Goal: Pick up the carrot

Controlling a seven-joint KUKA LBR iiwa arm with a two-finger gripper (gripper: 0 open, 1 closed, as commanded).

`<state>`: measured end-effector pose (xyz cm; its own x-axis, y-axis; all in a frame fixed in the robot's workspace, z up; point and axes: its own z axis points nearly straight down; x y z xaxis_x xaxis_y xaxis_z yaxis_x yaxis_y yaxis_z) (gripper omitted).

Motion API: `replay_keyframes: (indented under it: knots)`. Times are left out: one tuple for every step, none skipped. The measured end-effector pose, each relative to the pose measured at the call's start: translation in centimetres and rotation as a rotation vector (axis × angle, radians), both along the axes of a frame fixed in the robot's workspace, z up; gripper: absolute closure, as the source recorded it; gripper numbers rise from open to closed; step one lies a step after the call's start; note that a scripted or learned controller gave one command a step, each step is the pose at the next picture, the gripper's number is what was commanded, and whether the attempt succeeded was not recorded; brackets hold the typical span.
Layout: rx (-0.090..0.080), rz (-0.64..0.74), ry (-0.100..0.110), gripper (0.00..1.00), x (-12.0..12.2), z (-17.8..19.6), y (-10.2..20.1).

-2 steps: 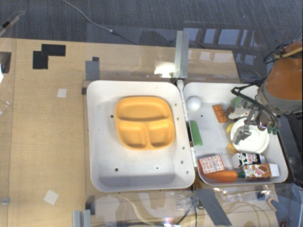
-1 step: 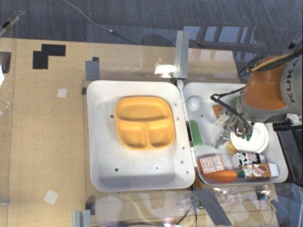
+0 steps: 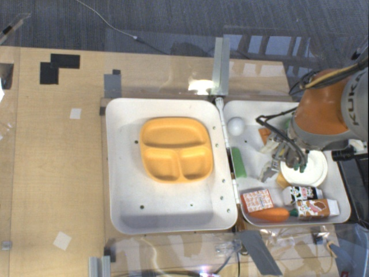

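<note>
The carrot point(image 3: 271, 214) was seen below the end effector point(image 3: 279, 165), partly hidden by the bin point(image 3: 248, 217) rim; the end effector's grip could not be told.

I see two bins side by side. In the left bin point(image 3: 124, 154) lies a divided tray point(image 3: 174, 149), near its middle. In the right bin point(image 3: 249, 111), the carrot point(image 3: 270, 214) lies at the front edge, just before a small box point(image 3: 258, 200), with a carton point(image 3: 311, 208) to its right. The gripper point(image 3: 281, 165) hangs behind them, above the bin's middle.
</note>
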<state>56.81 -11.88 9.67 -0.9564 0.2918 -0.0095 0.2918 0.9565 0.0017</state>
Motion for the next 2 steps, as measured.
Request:
replay_keyframes:
  knots:
    - [0.001,0.010,-0.005,0.00,6.7,3.1,1.7]
    - [0.000,-0.028,-0.002,0.00,9.0,-0.7,-0.9]
